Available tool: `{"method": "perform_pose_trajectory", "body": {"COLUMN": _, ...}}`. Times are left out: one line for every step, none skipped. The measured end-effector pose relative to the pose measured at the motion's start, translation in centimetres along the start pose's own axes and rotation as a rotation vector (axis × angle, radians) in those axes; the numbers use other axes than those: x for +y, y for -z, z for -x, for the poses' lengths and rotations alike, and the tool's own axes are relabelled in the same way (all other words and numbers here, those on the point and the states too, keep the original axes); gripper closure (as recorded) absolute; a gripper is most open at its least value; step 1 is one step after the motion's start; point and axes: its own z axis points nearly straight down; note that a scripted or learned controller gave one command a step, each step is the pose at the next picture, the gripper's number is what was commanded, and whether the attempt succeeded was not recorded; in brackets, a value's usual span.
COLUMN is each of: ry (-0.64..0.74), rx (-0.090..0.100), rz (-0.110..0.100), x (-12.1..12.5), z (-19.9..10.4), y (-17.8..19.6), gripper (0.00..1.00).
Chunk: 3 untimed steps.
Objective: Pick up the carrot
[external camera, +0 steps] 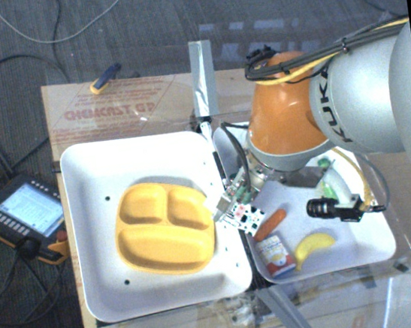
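Note:
The carrot (272, 222), a short orange-red stick, lies at a slant in the right bin (369, 250) near its left wall. My gripper (234, 207) hangs low over the wall between the two bins, just left of the carrot's lower end. A small checkered tag on the gripper almost touches the carrot. The arm's orange band and grey body cover the back of the right bin.
A yellow divided tray (165, 226) fills the middle of the left bin (101, 288). In the right bin, a banana (314, 245) and a small red and blue carton (277, 255) lie in front of the carrot. A green item (328, 182) peeks out beside the arm.

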Motion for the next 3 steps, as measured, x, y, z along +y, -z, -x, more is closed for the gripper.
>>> {"method": "perform_pose_trajectory", "body": {"ry": -0.243, "rx": -0.004, "rz": -0.002, "x": -1.0, "z": 8.4, "y": 2.4, "gripper": 1.0}}
{"method": "perform_pose_trajectory", "body": {"ry": -1.115, "rx": -0.003, "rz": -0.003, "x": -0.2, "z": 3.4, "y": 0.2, "gripper": 1.0}}
{"method": "perform_pose_trajectory", "body": {"ry": -0.941, "rx": -0.004, "rz": -0.002, "x": -5.5, "z": 11.3, "y": -0.7, "gripper": 1.0}}
